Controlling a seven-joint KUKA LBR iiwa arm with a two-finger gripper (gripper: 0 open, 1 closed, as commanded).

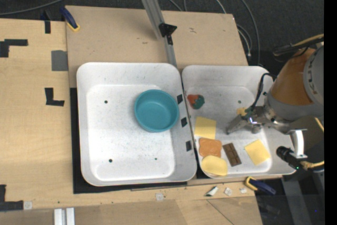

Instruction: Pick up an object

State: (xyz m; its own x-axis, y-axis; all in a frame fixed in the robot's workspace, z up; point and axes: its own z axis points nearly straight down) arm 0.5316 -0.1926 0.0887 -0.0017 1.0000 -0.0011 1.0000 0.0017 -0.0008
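Two shallow white bins sat side by side on the bench (121, 29). The left bin (95, 129) held one thing, a teal bowl (156, 110), standing upright near the wall it shared with the right bin (221, 79).

Taking that bowl as the landmark, six small objects lay in the right bin. One small red and green object (196, 101) lay just past the shared wall, about level with the bowl. One pale yellow square (205, 127) lay right of the bowl and slightly nearer the camera. One orange block (210, 146) touched that square's near edge, and one rounded yellow piece (214, 165) touched the orange block, closest to the bin's front rim. One dark brown bar (231, 154) lay just beside the orange block, away from the bowl. One more yellow square (257, 152) lay farthest from the bowl.

The end effector (235, 126) hung low in the right bin, between the two yellow squares, its fingers spread apart with nothing between them.
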